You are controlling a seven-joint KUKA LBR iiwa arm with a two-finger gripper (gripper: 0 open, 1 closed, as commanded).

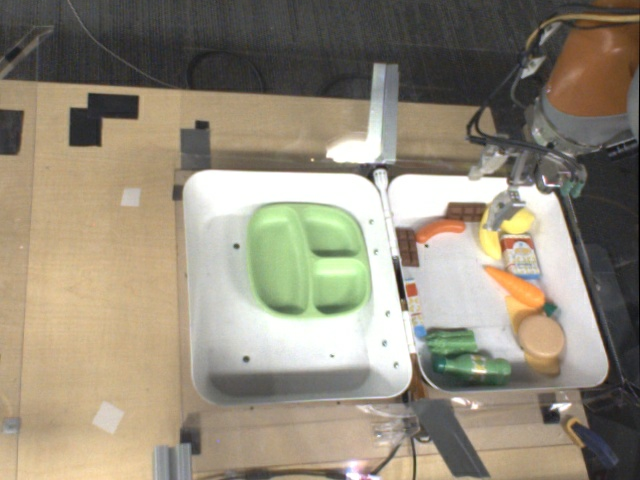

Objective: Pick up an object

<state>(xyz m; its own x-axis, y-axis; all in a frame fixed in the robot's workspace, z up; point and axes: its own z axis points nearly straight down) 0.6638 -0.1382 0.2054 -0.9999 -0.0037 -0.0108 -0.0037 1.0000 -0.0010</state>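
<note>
1. Whether the fingers are parted or closed cannot be told, since the gripper (510, 208) is seen from above as a small pale metal shape in the upper right of the frame
2. That gripper is seen over the top of the right bin (596, 308), directly above or touching a yellow lemon-like object (497, 230); contact cannot be confirmed
3. Nothing is visibly held between the fingers, so the pick is judged as not yet made
4. Close neighbours are noted: a red-and-white carton (521, 257) just to the right and below, a brown chocolate bar (464, 211) and an orange sausage shape (441, 230) to the left, and a carrot (515, 285) lower down
5. A round, smooth target is judged likely to be squeezed out sideways if the closing line is off its centre
6. The carton could be nudged or pinched together with the yellow object, because the two are almost touching
7. The bin's upper wall is near, so a finger could be caught on it during descent
8. Green bottles (462, 356) and a tan round tub (542, 340) lie at the bin's lower end, and a green divided plate (305, 258) lies in the left bin (215, 348), all well apart from the gripper
</note>
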